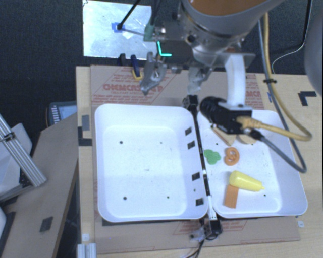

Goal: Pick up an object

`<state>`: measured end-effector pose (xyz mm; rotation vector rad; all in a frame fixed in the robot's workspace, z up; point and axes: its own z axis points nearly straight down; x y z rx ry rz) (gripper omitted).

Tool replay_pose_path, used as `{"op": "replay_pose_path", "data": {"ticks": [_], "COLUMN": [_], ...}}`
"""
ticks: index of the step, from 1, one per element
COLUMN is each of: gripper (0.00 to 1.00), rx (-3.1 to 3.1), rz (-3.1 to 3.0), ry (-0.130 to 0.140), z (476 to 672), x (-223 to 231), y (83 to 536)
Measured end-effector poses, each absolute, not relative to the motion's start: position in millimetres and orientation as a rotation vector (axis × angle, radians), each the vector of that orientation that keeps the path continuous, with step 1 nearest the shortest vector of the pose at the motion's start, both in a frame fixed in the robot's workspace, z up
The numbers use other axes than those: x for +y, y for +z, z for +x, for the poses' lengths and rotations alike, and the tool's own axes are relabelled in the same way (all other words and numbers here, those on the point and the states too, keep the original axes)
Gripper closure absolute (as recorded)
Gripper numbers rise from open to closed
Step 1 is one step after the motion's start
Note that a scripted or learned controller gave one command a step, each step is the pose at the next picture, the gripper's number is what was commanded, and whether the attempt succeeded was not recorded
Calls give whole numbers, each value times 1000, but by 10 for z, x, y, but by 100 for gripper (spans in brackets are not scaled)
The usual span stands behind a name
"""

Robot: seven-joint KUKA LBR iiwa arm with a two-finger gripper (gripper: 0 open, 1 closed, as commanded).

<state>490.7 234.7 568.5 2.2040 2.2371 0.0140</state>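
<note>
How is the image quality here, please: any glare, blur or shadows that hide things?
Camera view: the foil sheet at the top is washed out by glare; the arm near the lens is blurred; the white bins are evenly lit with faint shadows, and the yellow piece reads sharply.

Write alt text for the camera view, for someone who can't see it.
A grey robot arm's hand hangs above the far edge of two shallow white bins. The right white bin holds a yellow cone-shaped piece, an orange block, an orange ring and a small green piece.
</note>
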Motion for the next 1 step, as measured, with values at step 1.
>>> {"op": "replay_pose_path", "data": {"ticks": [1], "gripper": [100], "rx": [2239], "rz": [2201], "ry": [19], "z": [4909], "x": [2348], "y": [5801]}}
